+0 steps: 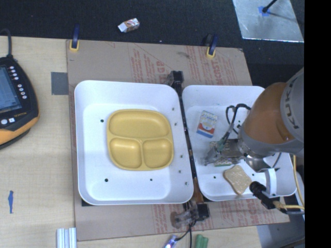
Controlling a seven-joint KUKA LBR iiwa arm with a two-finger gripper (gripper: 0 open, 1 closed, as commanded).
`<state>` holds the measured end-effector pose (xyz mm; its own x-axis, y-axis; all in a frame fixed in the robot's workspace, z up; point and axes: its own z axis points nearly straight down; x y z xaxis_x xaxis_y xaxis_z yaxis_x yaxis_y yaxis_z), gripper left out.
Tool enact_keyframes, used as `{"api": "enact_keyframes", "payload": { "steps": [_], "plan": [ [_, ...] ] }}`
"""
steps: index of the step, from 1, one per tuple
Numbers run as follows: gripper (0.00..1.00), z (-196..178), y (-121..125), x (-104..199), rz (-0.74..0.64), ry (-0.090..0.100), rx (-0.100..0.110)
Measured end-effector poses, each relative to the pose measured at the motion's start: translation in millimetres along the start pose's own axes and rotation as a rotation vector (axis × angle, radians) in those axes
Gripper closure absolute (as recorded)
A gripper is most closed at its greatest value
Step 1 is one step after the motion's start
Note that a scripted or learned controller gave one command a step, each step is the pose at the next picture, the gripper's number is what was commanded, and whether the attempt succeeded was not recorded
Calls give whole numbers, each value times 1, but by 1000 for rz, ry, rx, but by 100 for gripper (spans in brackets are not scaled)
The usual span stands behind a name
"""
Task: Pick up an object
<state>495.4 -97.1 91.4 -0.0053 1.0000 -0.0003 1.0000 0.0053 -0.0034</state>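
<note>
One tan slice (237,179), shaped like toast and with a rough, porous-looking face, seems the easiest object to take. It lies flat in the right bin (207,187), close to the front edge (the lower one in the view) and about midway along it. Its long axis runs slantwise, from the bin's centre toward the front right corner.

The gripper (220,153) hangs just beside the slice, on the side of the bin's centre, so the slice lies from the jaws toward the front edge and a little to the right. The grey metal parts there are hard to read, and I cannot tell if the jaws are spread, pressed together or pinching something. I judge that the next move needs a short shift toward the front edge.

A small glossy card (207,124), white with blue and orange print, lies flat nearer the back left corner. In the left bin (85,138), a smooth yellow plate (139,138) with three compartments rests in the middle.
</note>
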Motion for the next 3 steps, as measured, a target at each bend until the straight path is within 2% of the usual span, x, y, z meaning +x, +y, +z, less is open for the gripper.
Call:
{"api": "enact_keyframes", "payload": {
  "steps": [3],
  "plan": [
    [0,0,-3,-6,-1,1,1]
  ]
}}
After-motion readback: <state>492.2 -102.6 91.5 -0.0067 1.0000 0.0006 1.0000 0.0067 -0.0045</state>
